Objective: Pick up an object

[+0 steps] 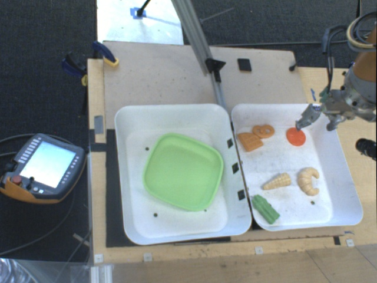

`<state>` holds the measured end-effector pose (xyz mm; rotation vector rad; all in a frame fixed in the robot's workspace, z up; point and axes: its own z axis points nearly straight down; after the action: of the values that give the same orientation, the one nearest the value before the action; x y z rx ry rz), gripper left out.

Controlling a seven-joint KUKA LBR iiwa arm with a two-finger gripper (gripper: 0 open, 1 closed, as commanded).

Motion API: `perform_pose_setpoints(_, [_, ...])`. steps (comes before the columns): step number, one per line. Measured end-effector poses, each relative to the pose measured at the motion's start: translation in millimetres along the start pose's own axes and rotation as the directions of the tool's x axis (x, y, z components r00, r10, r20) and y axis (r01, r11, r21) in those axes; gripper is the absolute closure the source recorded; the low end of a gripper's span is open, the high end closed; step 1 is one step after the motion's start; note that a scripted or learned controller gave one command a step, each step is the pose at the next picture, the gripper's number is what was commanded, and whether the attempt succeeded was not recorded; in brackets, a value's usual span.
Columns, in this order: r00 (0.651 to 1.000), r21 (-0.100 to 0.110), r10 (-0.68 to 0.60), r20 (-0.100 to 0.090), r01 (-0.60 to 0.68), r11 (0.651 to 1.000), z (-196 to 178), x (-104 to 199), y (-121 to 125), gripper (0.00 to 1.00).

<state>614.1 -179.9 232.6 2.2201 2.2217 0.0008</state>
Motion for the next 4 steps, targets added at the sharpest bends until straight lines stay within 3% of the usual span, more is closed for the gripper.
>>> perform_pose_setpoints(3, [1.000, 0.002, 0.000, -0.001, 0.000, 1.000, 143.7, -3.4, 3.1, 0.00])
perform_pose_setpoints(4, [1.000, -0.001, 0.000, 0.000, 0.000, 1.000, 131.8, -3.7, 4.0, 1.00])
